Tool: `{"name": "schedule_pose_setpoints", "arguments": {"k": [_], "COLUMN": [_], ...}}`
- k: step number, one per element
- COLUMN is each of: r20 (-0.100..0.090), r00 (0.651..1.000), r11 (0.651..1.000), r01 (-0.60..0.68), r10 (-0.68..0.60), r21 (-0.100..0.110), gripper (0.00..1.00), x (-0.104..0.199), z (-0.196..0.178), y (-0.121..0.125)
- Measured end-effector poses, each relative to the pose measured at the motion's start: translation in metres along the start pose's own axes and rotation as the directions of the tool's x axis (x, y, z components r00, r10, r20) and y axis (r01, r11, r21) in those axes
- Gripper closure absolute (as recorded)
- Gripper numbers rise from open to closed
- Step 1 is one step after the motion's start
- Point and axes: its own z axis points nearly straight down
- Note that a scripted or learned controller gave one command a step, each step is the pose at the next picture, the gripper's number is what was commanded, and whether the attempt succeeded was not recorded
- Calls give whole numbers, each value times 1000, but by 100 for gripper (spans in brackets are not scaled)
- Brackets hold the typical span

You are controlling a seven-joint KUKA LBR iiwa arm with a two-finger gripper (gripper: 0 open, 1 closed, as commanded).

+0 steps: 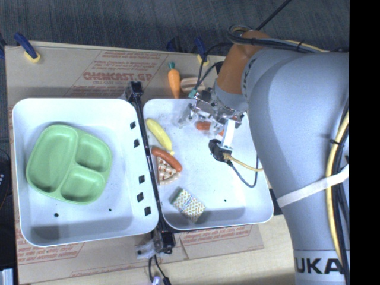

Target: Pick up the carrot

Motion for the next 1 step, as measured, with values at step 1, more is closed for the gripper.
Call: {"name": "schedule_pose_setpoints", "arguments": {"k": [1], "r20": [0], "r00": [1000], "r11": [1000], "r01": [6], "r10": [-6], "r21": [3], "gripper": [100], "x": [1], "z": [-11], "y": [0]}}
